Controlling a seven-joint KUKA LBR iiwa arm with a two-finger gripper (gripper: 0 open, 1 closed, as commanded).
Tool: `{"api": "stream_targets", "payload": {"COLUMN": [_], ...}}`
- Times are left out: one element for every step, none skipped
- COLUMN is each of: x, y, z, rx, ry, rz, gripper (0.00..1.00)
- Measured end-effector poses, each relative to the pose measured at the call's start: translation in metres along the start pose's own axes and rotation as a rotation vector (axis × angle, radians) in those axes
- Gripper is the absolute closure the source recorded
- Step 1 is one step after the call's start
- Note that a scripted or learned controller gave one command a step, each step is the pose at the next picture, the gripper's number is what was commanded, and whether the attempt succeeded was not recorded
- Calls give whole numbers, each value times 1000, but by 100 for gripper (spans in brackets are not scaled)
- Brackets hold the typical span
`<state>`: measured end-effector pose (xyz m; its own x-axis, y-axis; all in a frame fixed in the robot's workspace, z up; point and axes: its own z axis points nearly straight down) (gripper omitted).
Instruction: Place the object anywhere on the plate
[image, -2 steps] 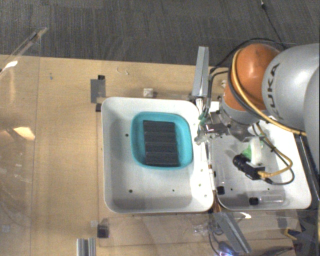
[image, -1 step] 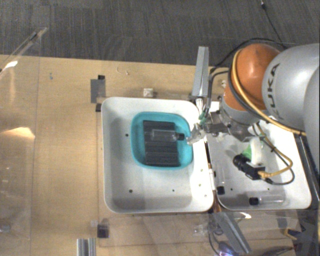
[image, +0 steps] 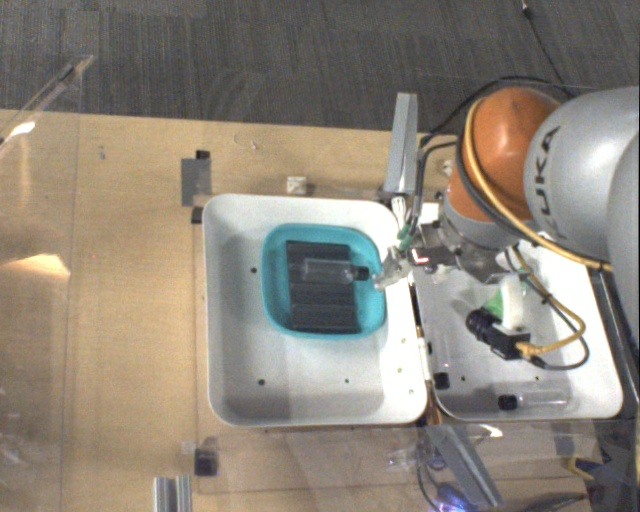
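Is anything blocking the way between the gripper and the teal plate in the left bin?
Nothing visible does. The gripper sits at the right rim of the teal plate, which already bears a dark ridged block.

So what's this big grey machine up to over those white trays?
It is a robot arm reaching in from the right, its gripper at the right edge of a teal plate in the left bin. A dark ridged block already lies on the plate. The job is putting an object on that plate, so this looks about finished.
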<state>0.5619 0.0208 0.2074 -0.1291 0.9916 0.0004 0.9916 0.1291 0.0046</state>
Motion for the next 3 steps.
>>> {"api": "stream_targets", "payload": {"x": [13,3,-42], "y": [-23,-26,0], "z": [-42,-35,-6], "rx": [-2,-1,0], "ry": [0,0,-1], "rz": [109,115,-5], "gripper": [0,0,0]}}
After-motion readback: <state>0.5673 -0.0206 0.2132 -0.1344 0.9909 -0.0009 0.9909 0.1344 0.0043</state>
